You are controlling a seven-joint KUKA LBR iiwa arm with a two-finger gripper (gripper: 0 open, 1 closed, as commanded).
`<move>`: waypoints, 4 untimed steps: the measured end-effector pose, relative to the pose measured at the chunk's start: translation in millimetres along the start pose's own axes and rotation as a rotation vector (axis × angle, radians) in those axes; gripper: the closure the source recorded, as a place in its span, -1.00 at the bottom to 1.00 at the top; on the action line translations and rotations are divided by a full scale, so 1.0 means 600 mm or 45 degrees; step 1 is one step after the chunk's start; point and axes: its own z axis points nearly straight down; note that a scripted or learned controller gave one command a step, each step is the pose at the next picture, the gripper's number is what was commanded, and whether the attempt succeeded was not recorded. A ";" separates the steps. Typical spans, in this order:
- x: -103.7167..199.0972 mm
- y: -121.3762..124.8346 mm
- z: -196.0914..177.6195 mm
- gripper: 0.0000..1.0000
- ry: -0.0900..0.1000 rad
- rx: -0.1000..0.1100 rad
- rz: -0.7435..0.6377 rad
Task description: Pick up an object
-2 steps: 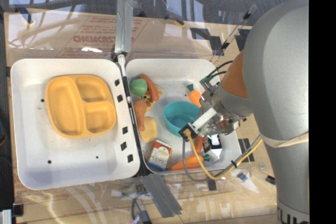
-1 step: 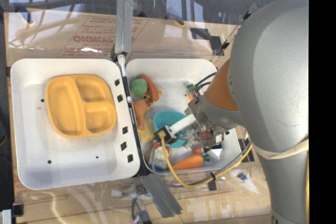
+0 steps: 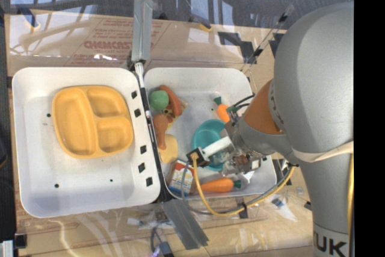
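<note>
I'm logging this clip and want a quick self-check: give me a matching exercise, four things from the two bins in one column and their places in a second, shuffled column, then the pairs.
Things:
1. yellow divided plastic tray
2. round green ball
3. teal plastic bowl
4. orange toy carrot

Places:
A. near the front edge of the right bin
B. middle of the right bin, beside the gripper
C. in the left bin
D. back left part of the right bin, next to the divider

Pairs: 1-C, 2-D, 3-B, 4-A
</note>
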 end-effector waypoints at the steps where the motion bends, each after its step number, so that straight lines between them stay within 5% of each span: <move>1: 0.021 -0.116 -0.156 1.00 -0.013 0.001 -0.007; 2: 0.026 -0.139 -0.272 1.00 -0.016 -0.003 -0.108; 3: 0.025 -0.161 -0.167 1.00 -0.030 0.002 -0.026; 4: -0.003 -0.038 -0.098 1.00 -0.029 0.001 0.009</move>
